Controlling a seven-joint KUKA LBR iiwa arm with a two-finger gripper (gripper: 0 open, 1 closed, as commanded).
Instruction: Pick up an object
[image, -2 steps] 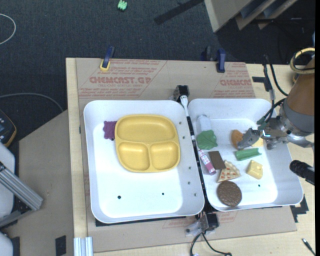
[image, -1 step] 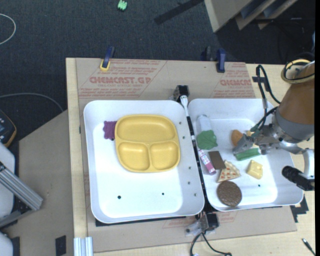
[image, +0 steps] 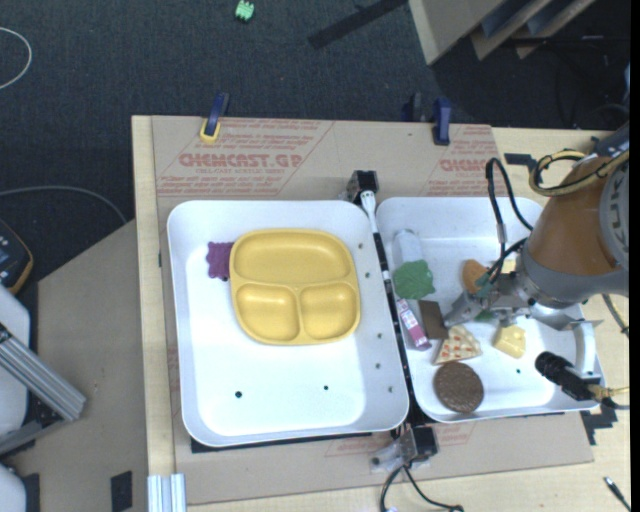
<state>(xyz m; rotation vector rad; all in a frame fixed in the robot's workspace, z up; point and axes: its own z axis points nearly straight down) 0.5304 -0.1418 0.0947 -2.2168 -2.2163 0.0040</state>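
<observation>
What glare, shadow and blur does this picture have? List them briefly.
Camera view: even overhead light, soft shadows only; mild sheen on the yellow divided plate and the left bin; the right bin looks slightly washed out; the arm and the hand are a little soft; the small items around them are low in detail; the dark floor holds little detail.

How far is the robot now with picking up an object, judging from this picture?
Done: the arm has reached into the right bin, and its hand is low among the items, near the pizza slice toy and the orange piece. In hand: nothing visibly; no object shows between its fingers. Left: gripping one item and lifting it. The yellow tray lies in the left bin, untouched.
</observation>
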